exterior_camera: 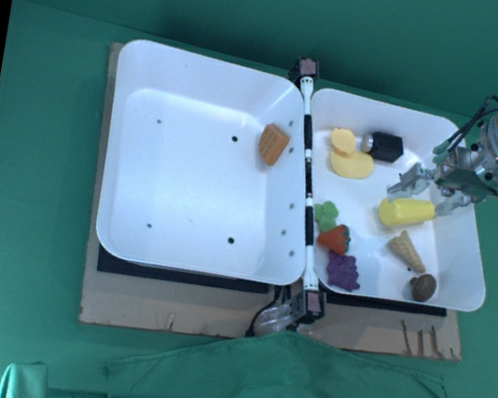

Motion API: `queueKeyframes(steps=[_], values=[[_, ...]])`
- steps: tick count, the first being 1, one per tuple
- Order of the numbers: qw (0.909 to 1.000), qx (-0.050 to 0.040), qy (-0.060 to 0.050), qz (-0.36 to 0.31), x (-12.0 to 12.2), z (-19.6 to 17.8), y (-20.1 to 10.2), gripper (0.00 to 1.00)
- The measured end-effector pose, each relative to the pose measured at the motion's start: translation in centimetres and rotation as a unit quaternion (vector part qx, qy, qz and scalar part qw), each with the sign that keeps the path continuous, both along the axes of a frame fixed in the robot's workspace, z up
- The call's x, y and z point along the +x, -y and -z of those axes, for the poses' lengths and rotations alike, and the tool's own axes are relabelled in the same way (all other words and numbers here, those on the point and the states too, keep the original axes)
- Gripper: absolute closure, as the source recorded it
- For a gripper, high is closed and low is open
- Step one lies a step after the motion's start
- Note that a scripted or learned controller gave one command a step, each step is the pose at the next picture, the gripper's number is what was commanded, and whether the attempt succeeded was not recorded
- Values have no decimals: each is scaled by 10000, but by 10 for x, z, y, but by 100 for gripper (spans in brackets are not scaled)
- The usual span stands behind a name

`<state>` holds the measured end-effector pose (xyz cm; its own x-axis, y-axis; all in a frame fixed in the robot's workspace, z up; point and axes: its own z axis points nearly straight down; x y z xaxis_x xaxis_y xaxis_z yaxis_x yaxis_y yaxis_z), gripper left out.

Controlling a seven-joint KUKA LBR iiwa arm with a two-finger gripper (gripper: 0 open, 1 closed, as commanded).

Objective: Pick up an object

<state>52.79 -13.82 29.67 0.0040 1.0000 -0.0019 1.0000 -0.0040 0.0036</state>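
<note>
The right bin (464,267) holds several small toys. A yellow corn-like piece (406,212) lies near its middle. Around it are a yellow duck (349,155), a black block (385,146), a tan cone (407,251), a brown nut (422,287), purple grapes (344,272), a red strawberry (335,239) and a green piece (325,214). My gripper (429,195) hangs just above and behind the yellow piece, open, with nothing between its fingers. An orange waffle piece (273,145) leans at the right wall of the left bin (133,212).
A black-and-white divider rail (309,170) runs between the two bins. Both bins rest on a cardboard sheet (163,316) over green cloth. A fold of green cloth (293,390) bulges at the front.
</note>
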Motion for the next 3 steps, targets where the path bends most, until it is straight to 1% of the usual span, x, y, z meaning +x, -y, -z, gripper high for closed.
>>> queueKeyframes(steps=[1, 2, 3], values=[[10000, 6, -32, 6, -7, 57, 6, 0], [10000, 0, 2, 7, -9, 111, 16, 0], [10000, 2, 32, -6, -6, 112, 17, 0]])
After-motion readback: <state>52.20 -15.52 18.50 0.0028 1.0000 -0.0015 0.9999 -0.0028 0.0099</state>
